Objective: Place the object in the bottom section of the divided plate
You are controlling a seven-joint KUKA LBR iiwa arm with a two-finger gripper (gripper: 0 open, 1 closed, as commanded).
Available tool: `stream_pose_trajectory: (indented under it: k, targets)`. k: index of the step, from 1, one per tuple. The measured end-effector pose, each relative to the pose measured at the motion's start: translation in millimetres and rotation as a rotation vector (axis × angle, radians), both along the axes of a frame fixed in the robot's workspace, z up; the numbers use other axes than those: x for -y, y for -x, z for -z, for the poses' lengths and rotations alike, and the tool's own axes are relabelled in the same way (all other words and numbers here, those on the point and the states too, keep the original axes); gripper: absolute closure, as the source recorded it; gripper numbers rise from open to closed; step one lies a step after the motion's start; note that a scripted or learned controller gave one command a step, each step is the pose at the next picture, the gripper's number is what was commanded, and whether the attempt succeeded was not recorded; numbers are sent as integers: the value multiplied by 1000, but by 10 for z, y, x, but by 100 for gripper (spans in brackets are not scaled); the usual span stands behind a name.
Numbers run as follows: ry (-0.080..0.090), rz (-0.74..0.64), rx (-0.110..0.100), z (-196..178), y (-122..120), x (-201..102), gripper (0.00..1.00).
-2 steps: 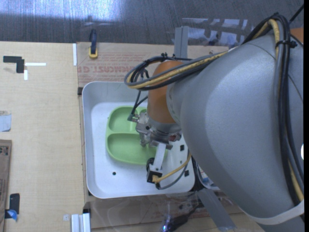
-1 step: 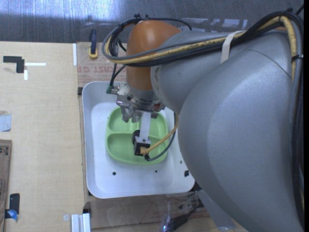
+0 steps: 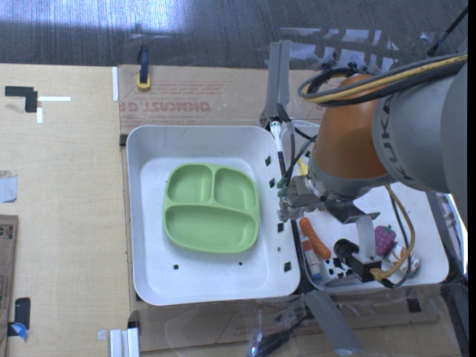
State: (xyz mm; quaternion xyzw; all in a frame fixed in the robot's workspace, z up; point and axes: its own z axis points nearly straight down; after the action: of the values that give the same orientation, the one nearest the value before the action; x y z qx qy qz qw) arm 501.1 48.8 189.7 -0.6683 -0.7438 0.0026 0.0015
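Note:
A green divided plate (image 3: 212, 208) lies in the left white bin (image 3: 149, 274), with two small sections at the back and one long section at the front. My gripper (image 3: 292, 201) hangs under the orange-banded wrist, over the left edge of the right bin (image 3: 435, 270), just right of the wall between the bins. An orange carrot-like piece (image 3: 314, 242) lies right below it. The arm hides much of the right bin.
In the right bin lie a purple grape bunch (image 3: 384, 239), a black-and-white item (image 3: 343, 261) and a yellow-orange item (image 3: 399, 266). A yellow clamp (image 3: 143, 76) sits at the bench's back. Cables loop over the arm.

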Motion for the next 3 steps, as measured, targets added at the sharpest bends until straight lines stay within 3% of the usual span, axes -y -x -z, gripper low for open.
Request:
stream_pose_trajectory:
  k: [1, 2, 3]
  targets:
    - [2, -32, 2, -2308, -1017, -370, 100]
    - [2, -30, 1, -1883, -1520, -654, 100]
    - [4, 284, 1, -1158, -1191, -253, 100]
